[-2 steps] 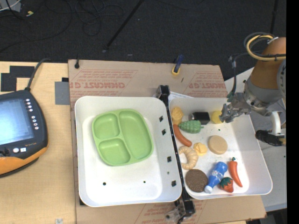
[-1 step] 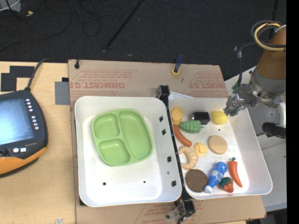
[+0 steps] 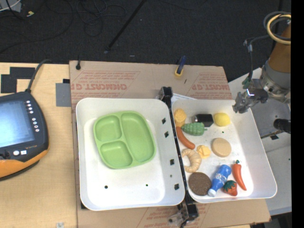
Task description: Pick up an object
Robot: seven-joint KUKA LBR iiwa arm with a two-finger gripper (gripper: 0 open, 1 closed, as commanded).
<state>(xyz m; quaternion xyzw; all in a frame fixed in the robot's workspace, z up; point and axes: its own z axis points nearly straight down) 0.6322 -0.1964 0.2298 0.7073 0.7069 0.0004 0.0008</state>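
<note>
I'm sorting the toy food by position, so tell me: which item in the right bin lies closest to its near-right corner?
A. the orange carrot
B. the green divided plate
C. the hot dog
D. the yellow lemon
A: the orange carrot lies by the right bin's near-right corner, beside the blue bottle.

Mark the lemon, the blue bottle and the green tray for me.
lemon (image 3: 222,119): camera view, middle of its yellow body.
blue bottle (image 3: 220,176): camera view, on its blue body.
green tray (image 3: 124,139): camera view, ridge between compartments.
</note>
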